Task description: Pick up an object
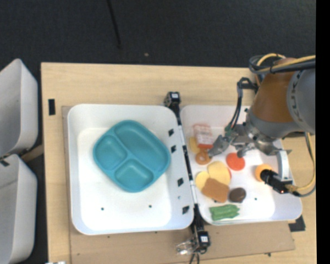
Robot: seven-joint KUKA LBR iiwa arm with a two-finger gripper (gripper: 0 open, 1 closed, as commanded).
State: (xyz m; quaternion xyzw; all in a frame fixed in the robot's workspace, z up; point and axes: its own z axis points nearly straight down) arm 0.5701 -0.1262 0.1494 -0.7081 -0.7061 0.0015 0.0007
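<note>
The right bin holds several toy food pieces: a red-and-white packet, a small orange round, a red disc, an orange piece, a yellow slice, a brown cookie, a dark brown ball and a green piece. My gripper hangs over the middle of this bin, just above the red disc and to the right of the packet. It is open, and nothing sits between its fingers.
The left bin holds a teal divided plate. A ridge with black clips separates the two bins. The grey arm and its orange band cover the right bin's upper right corner, with cables looping beside it.
</note>
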